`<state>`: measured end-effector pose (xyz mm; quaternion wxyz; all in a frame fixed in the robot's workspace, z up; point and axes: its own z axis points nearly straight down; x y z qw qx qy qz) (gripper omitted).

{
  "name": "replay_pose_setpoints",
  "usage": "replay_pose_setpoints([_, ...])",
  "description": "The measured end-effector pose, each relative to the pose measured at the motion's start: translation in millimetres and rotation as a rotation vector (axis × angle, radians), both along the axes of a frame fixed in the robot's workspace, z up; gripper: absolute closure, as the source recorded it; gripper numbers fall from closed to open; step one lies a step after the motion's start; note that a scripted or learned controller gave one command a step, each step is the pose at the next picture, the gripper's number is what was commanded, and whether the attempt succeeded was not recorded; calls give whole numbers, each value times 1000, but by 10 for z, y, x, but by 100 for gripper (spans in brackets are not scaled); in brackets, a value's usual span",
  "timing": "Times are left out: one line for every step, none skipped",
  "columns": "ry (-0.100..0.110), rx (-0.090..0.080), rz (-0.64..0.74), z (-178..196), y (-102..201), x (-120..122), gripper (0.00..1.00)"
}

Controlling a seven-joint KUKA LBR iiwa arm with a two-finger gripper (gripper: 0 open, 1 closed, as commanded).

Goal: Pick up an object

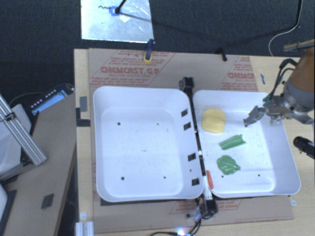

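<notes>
The right bin (288,173) holds three items. A pale yellow rounded block (214,120) lies at its upper left. Below it rests a short green stick-like piece (232,141), and lower still a flat green leafy shape (228,164). My gripper (264,118) hangs over the bin's upper right part, to the right of the yellow block and above the green stick. Its two dark fingers (252,116) stand apart, open, with nothing between them.
The left bin (98,146) sits beside the right one, joined by a black clipped divider (196,136). A small orange piece (209,179) lies by the divider's lower end. Cardboard underlies both bins; a cable runs at the far right.
</notes>
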<state>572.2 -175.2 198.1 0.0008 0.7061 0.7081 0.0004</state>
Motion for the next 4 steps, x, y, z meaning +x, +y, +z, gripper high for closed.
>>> replay_pose_setpoints([5,2,3,-1124,166,219,0])
replay_pose_setpoints([-3,0,3,-952,149,235,100])
replay_pose_setpoints([10,5,-2,-993,602,-665,100])
replay_pose_setpoints([-3,-1,-2,-444,521,-853,100])
